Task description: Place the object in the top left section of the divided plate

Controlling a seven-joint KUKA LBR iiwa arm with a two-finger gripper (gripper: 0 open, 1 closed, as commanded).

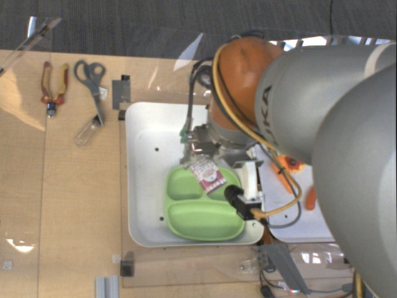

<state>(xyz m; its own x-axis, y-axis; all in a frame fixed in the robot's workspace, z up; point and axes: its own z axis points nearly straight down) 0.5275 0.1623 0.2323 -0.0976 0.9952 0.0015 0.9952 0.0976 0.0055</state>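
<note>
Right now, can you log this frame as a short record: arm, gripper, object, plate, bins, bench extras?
arm: grey KUKA arm reaching in from the right, over the left bin
gripper: above the plate's upper sections; finger state hidden
object: small pink-and-white packet just below the gripper, over the plate's top edge; held or resting, unclear
plate: green divided plate in left white bin
right bin: orange items
bench extras: pliers, scissors

Black letters "KU", the start of a brand name, run down the big grey robot arm [310,98], above and right of the pincer [208,166]; the rest is cut off.
</note>
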